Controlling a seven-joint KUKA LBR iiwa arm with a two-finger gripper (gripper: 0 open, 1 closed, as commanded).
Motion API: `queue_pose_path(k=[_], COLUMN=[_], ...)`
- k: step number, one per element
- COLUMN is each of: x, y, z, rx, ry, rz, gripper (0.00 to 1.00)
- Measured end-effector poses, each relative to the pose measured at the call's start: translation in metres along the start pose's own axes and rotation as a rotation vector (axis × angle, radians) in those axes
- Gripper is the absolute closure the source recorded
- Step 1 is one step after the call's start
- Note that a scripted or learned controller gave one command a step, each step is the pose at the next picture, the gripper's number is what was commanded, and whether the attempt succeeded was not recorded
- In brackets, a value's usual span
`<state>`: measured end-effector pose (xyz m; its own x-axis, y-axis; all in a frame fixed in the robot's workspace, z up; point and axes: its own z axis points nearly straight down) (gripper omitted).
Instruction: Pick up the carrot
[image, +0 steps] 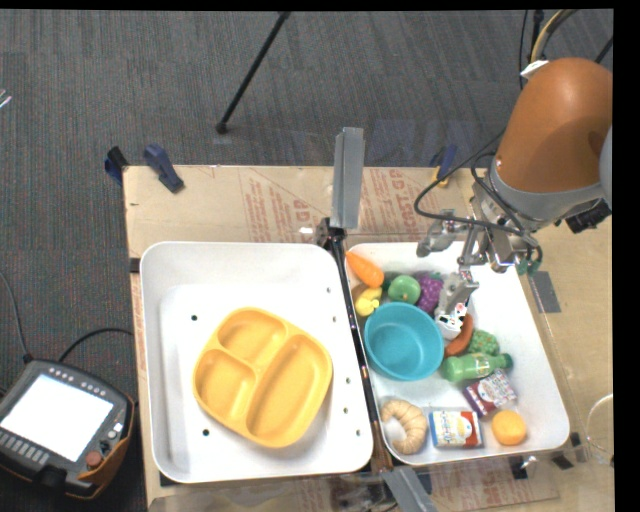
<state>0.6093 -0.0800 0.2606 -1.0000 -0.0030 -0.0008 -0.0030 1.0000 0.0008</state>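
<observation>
1. Upper left of the right bin (545, 345): the carrot (364, 269) lies against the divider, just above a yellow toy (368, 301) and beside a green apple (404, 289).
2. Gripper (455, 305) hangs at centre-right of the frame, over the grapes (430, 292) and blue bowl (403, 340); how wide it stands, I cannot tell.
3. To grasp well, it should travel left, align across the carrot's narrow width, and descend clear of the bin wall.
</observation>
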Motion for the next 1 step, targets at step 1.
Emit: queue_pose_path(k=[1], x=[-0.0347], y=[0.0201], z=[0.0546], rx=[-0.001], ry=[0.003], rz=[0.114], gripper=[0.0])
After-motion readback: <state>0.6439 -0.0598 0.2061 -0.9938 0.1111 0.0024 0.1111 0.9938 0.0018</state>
